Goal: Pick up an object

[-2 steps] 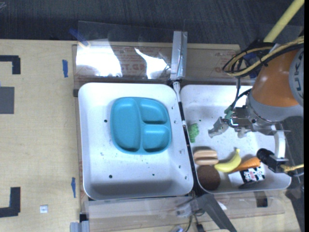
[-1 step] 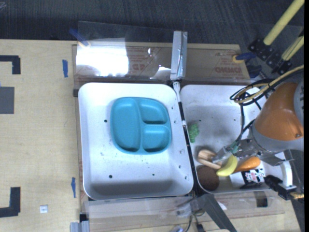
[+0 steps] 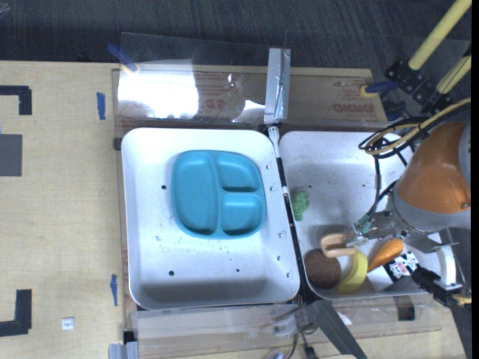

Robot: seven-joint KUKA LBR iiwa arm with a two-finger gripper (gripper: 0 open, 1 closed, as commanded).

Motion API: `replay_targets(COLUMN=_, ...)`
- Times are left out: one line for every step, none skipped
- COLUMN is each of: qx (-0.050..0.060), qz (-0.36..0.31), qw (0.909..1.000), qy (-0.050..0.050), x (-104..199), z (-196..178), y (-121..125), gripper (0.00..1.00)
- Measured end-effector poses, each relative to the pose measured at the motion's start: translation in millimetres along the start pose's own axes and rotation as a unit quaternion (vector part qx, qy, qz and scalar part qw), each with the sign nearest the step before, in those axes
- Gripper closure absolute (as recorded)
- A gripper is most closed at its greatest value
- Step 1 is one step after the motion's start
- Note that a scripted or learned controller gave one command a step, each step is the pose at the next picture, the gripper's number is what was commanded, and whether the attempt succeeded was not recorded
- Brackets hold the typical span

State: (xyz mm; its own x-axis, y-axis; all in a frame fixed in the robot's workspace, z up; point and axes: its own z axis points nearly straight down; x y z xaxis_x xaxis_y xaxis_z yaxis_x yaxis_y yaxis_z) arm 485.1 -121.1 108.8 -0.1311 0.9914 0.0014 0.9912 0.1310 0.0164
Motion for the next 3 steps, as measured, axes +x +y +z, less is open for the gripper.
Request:
replay_targets(qx=0.005, qz=0.039, qw=0.9992, qy=0.000, x=91, z=-117, y=29, gripper=1.00)
replay_targets(qx=0.008, qz=0.041, qw=0.9991, qy=-0.001, x=88, z=-115, y=27, gripper=0.00)
replay_targets(qx=0.012, qz=0.001, qw=0.9999, qy=-0.001, x=13, z=-41, y=25, gripper=0.00)
